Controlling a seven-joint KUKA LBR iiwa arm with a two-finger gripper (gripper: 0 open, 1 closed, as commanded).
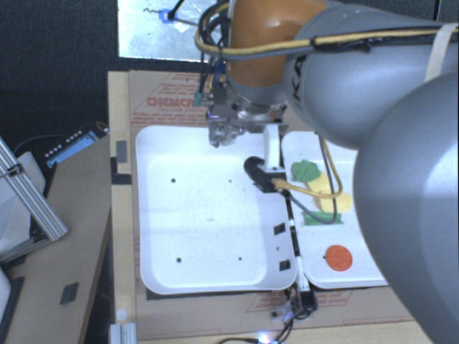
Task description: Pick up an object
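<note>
Gripper (224,136) hangs over the left bin's (154,264) back edge, we can't tell its state, and the orange disc (338,258) plus green toy (306,170) aren't grabbed yet.

A robotics lab: a large grey industrial arm with an orange band (276,20) reaches over two shallow white plastic bins (154,192) set on printed cardboard (168,99), with aluminium framing (29,196) at left and black curtain (50,49) behind.

Red "CHEMCRAFT"-like print on the cardboard sheet (166,99), only partly legible
</note>
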